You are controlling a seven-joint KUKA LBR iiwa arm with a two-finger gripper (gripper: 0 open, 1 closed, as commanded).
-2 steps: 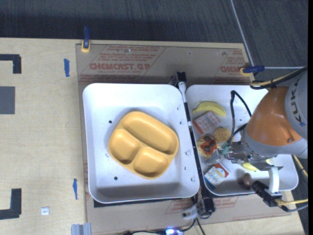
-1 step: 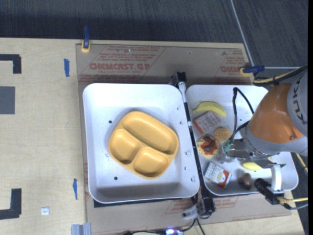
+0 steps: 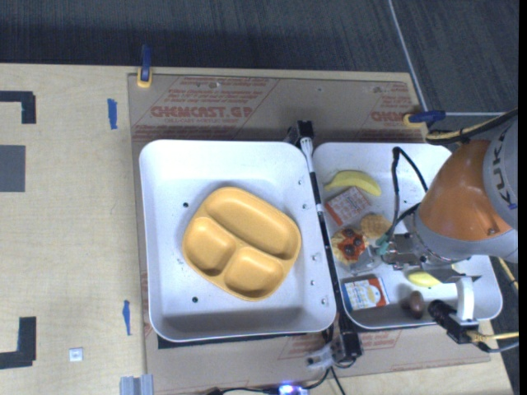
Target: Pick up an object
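A dark brown lump [image 3: 414, 304] lay nearest, at the right bin's [image 3: 492, 306] front edge, with a small carton [image 3: 365, 293] just left of it. The gripper [image 3: 394, 252] hung over that bin; its grip could not be made out. The likeliest target, a red-topped packet [image 3: 352, 244], sat just left of it; the banana [image 3: 355, 181] lay farther back.
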